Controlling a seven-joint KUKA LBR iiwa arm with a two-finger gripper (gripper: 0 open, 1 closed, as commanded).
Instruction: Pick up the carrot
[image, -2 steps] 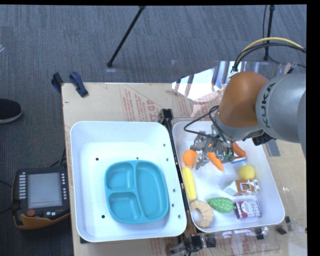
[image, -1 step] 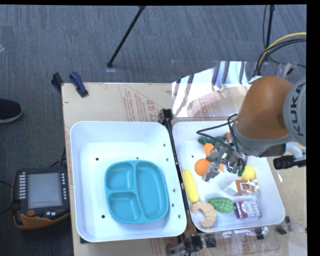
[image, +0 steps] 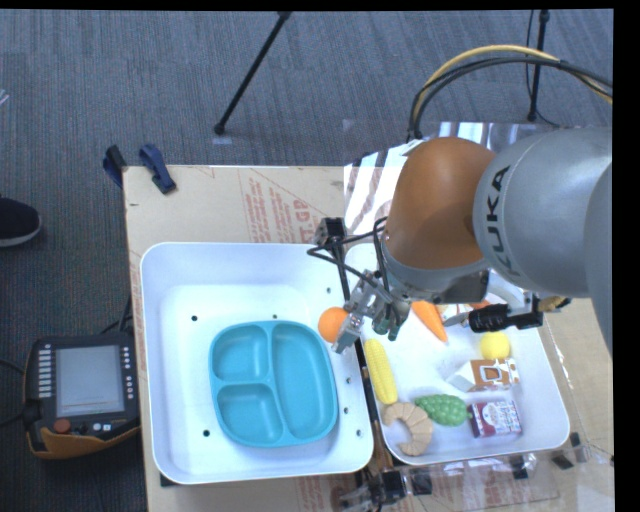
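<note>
Reaching in from 3 o'clock: the arm (image: 540, 210), its grey and orange bulk hanging over the far edge of the right bin (image: 556, 400).

Sitting at 9 o'clock of that: the left bin (image: 170, 300), carrying the blue divided tray (image: 272, 383).

Lying in the right bin, from 6 toward 4 o'clock of the wrist: corn cob (image: 379, 368), croissant (image: 411, 424), green vegetable (image: 443, 408), two small cartons (image: 494, 398), lemon (image: 494, 346). Resting near the divider between the bins, at 9 o'clock of the fingertips: an orange fruit (image: 332, 322).

Hovering over the near-left part of the right bin, just above the top end of the corn cob: the gripper (image: 374, 318). Showing fingers apart, with a visible gap and nothing between them.

Lying just beside the gripper at about 3 o'clock of the fingertips: the carrot (image: 431, 319). Running its long axis from roughly 11 to 5 o'clock, thick end partly tucked under the wrist, pointed tip toward the cartons. Not touching the fingers, as far as visible.

Judging the key relation: needing a short shift toward 3 o'clock before descending, since the fingers are standing nearer the corn cob and the orange fruit than the carrot's middle. Also judging a wrist turn likely useful, setting the closing line across the 11–5 axis. Risking a grab of the corn cob otherwise.
</note>
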